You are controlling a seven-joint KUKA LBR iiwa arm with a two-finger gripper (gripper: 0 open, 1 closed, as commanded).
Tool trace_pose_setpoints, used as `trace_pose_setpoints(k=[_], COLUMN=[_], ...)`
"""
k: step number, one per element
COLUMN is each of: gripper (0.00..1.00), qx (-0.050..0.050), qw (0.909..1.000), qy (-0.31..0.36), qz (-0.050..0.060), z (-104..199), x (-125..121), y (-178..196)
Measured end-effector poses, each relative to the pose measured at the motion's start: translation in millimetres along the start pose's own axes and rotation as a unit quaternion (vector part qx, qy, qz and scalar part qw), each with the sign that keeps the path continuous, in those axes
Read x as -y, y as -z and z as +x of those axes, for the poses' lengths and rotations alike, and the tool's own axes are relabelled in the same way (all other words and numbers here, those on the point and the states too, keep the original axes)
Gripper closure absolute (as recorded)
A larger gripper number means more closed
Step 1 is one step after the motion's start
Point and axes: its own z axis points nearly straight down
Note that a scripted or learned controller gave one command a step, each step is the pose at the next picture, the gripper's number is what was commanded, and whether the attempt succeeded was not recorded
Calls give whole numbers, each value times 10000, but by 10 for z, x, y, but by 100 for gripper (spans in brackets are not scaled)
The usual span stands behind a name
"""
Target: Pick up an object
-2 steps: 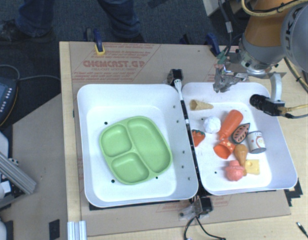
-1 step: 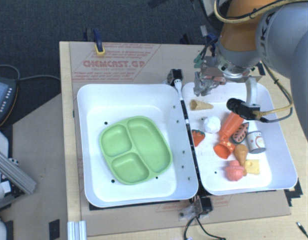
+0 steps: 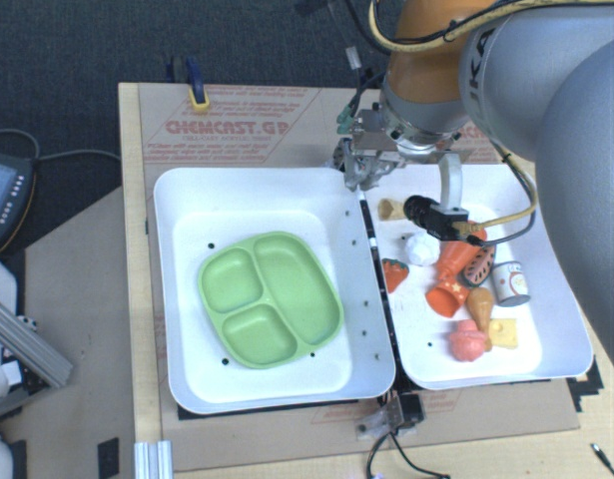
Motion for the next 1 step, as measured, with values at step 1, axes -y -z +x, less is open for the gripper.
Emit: trace_pose_setpoints(k=[1], gripper=[100], qx=[10], qw=[10000], qy=[-13], qz=[23], z=[402], x=[117], y=[-94])
